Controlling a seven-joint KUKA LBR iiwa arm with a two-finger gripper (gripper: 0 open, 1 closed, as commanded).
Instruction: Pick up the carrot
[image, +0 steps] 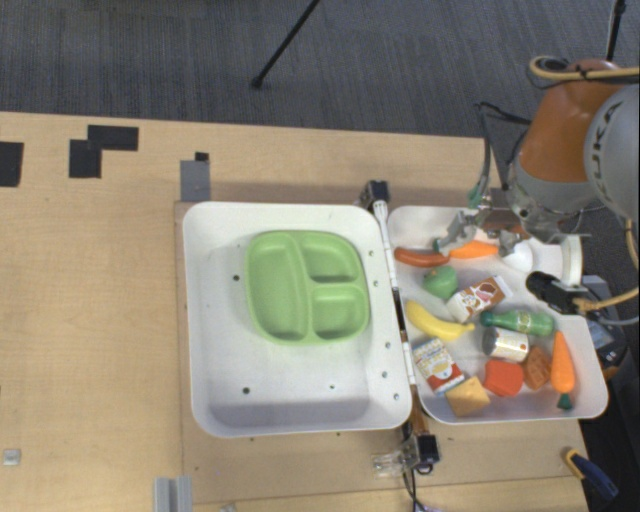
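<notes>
The carrot (563, 362), orange with a green stem end, lies along the right wall of the right bin (590, 405), near its front corner. My gripper (478, 238) hangs over the back of that bin, far from the carrot, with its fingers (455, 232) spread open. Just under the fingertips lies a small orange piece (473, 250), beside a red sausage-shaped toy (420, 257). I cannot tell whether the fingers touch the orange piece. Nothing is clamped between them.
The right bin also holds a banana (436, 322), a green bottle (520, 322), a can (508, 346), a red block (504, 378), small boxes (436, 362) and a green vegetable (438, 283). A green divided plate (305, 287) sits in the left bin (215, 400).
</notes>
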